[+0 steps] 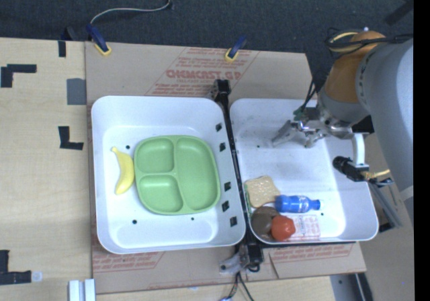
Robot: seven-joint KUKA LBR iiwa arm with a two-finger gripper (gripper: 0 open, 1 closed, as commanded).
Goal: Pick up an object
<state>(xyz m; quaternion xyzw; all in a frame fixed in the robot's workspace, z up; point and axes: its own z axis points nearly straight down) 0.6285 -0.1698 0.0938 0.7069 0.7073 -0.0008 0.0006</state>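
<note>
Over the right bin [349,222], my claw [293,133] hangs near the upper part, its two fingers spread apart with nothing between them. Below it, at the bin's near end, lie a blue bottle [296,204] on its side, a square tan sponge [261,191] just left of it, and a red ball [283,227] touching a brown round thing [263,216]. Across the divider, the left bin [107,226] holds a green sectioned plate [178,174] with a banana [123,170] just beside its left edge.
</note>
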